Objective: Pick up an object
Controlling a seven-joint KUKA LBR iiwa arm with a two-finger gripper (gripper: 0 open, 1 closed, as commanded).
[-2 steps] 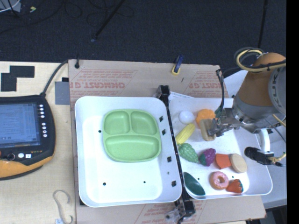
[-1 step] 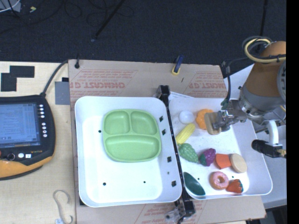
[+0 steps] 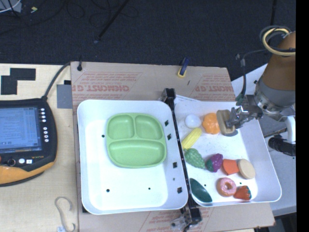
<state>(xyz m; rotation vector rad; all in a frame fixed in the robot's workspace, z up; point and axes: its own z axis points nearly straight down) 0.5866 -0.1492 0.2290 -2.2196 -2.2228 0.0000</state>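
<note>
Fingers [image 3: 227, 123] beside orange [image 3: 210, 123] | right bin [image 3: 268, 166] far-right floor bare

The arm [image 3: 279, 76] comes in from the right edge, its orange band high at the upper right and the grey wrist below it, bent down and leftward. The gripper [image 3: 226, 122] sits at the end of the wrist, pointing left and low. Cables loop above the band and trail beside the wrist.
</note>
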